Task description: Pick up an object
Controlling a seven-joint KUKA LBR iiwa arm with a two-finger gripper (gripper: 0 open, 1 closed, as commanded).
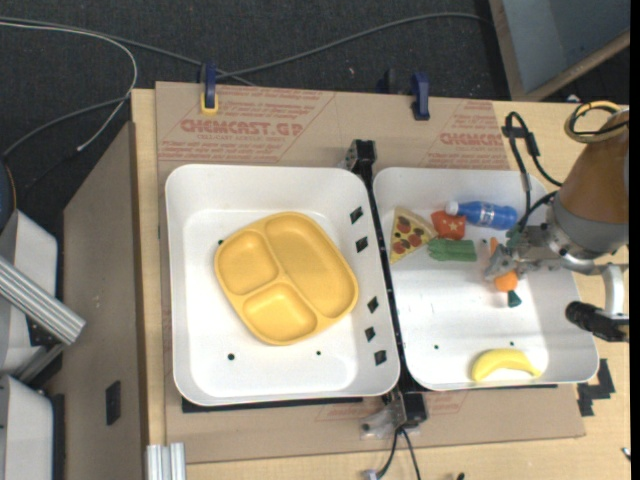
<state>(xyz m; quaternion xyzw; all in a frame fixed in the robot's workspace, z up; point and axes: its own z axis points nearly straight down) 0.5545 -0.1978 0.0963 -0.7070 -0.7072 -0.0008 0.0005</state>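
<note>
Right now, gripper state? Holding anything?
Gripper: cannot be told. It is low in the right bin, over the small carrot, beside the green piece.

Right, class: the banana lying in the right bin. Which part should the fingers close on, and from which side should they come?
Probably the thick middle of the banana, coming straight down from above. It lies flat on the floor of the right bin, curved, its length running left to right, close to the near rim. The fingers would best close across its short width, near side to far side. The ends taper and offer less hold.
</note>
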